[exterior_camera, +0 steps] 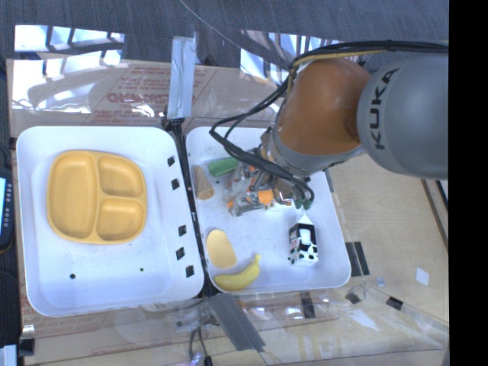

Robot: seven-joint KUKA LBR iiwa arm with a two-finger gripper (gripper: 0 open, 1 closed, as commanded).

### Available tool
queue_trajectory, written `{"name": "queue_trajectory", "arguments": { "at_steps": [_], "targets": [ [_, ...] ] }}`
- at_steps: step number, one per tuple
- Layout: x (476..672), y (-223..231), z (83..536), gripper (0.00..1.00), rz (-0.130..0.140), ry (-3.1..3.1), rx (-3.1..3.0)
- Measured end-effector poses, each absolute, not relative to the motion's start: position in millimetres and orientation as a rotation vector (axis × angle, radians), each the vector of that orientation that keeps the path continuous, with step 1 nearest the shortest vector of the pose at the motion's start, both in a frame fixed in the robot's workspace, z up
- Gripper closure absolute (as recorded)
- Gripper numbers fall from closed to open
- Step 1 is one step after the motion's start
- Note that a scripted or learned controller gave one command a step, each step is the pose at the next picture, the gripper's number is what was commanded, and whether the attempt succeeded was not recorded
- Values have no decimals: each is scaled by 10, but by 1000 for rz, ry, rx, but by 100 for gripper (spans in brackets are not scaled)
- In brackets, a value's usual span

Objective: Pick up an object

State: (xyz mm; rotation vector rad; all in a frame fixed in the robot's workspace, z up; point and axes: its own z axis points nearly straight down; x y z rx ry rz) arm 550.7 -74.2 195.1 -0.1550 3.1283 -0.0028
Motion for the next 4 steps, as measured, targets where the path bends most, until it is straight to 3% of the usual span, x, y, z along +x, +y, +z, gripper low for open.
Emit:
{"name": "queue_trajectory", "arguments": {
  "at_steps": [1, 2, 3, 4],
  "targets": [
    [5921, -591, 2275, 100, -1, 3138, -25],
    [6094, -326, 2832, 100, -2, 3106, 440],
    [5546, 240, 2715, 100, 0, 3111, 444],
    [5195, -574, 1893, 100, -3, 3126, 357]
  ]
}}
